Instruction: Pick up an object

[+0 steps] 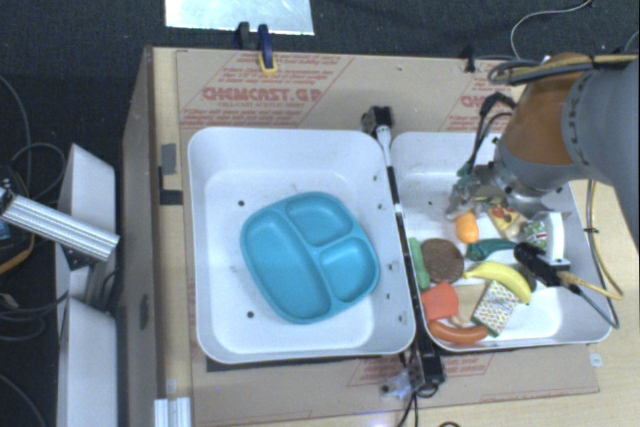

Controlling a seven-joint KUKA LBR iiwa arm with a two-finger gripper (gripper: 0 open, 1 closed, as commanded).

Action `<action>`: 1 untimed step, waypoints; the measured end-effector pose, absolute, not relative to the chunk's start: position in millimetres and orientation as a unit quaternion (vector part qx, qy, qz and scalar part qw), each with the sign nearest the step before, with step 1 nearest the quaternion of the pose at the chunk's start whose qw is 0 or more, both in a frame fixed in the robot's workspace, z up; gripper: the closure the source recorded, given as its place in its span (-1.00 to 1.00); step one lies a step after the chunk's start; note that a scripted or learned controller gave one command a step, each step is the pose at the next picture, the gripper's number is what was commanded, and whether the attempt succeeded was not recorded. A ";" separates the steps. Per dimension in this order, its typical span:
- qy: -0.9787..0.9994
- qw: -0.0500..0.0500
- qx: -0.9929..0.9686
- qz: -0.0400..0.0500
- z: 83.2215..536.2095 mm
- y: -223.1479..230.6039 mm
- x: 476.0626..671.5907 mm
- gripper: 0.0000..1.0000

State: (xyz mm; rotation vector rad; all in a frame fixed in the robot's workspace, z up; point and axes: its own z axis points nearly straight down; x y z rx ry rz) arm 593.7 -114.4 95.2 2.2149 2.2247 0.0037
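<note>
The gripper (468, 198) hangs low over the right bin (432, 173), towards eleven o'clock from the bin's middle, at the end of the grey arm (560, 130) that reaches in from three o'clock. Whether it is open or shut cannot be told from this angle, and nothing can be seen held in it.

At the far left, the left bin (230, 177) holds a blue divided plate (310, 255) lying flat, a little towards five o'clock from the bin's centre. The two bins sit side by side on the brown board (300, 90) covering the bench.

All the loose objects are in the right bin, crowded into its six o'clock half. A slim green strip (415, 262) lies along the left wall. Just beside it, at its three o'clock, is a brown disc (442, 260), with a red piece (439, 300) touching the disc at six o'clock. A curved red-orange sausage (455, 333) lies along the near wall.

A small orange ball (467, 228) sits just at the gripper's six o'clock, very near it; whether they touch is unclear. At the ball's four o'clock is a dark green piece (493, 246). Below that, a yellow banana (502, 277) lies across the bin, and a patterned box (495, 307) is tucked against it at six o'clock.
</note>
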 end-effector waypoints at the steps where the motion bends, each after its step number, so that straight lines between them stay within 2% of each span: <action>1: 0.708 0.001 0.706 0.001 185.2 -57.1 570.5 1.00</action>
